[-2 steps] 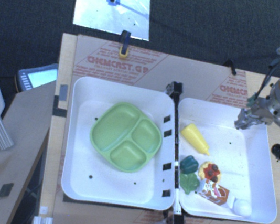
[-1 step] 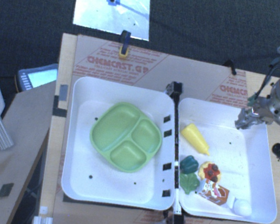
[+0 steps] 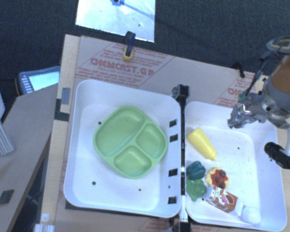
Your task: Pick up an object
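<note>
The right bin [image 3: 267, 177] holds several small objects. A yellow cone-shaped piece [image 3: 202, 142] lies near its upper left. Below it sit a dark teal piece [image 3: 196, 170], a green piece [image 3: 196, 189], a red and yellow toy [image 3: 217, 179], a brown and white packet [image 3: 223, 200] and a white egg-like object [image 3: 251, 214]. My gripper [image 3: 238, 118] hangs over the far edge of the right bin, up and to the right of the yellow piece, with nothing seen between its fingers.
A green divided plate [image 3: 130, 141] lies in the left bin [image 3: 76, 184]. A black divider with clips [image 3: 179, 146] runs between the bins. A black fitting [image 3: 280, 155] sticks in over the right bin's right rim. A yellow clamp [image 3: 128, 49] sits at the back.
</note>
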Robot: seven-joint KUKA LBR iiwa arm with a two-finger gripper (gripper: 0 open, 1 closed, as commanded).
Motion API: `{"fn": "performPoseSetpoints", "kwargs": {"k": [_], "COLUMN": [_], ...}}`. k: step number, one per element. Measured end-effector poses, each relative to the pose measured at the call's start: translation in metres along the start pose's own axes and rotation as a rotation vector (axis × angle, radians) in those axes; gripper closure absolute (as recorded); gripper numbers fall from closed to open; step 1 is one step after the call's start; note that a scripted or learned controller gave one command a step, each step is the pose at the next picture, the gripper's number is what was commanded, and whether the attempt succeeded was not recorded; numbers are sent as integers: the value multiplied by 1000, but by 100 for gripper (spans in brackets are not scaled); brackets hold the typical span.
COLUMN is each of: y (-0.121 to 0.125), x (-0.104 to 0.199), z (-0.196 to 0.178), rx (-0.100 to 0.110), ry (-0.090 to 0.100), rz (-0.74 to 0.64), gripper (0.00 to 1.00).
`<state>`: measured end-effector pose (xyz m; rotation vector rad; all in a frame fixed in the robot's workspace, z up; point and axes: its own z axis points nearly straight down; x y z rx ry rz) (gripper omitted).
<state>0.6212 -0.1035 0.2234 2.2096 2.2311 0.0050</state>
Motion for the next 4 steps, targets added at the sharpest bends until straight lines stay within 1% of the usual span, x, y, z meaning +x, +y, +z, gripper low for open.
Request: {"fn": "performPoseSetpoints", "kwargs": {"k": [1, 2, 3, 4], "y": [5, 13, 14, 29], "x": [46, 106, 162, 206], "z": [-7, 1, -3, 4], "rx": [1, 1, 1, 0], "ry": [0, 0, 1, 0], "rz": [0, 0, -1, 1], "gripper": [100, 100, 100, 100]}}
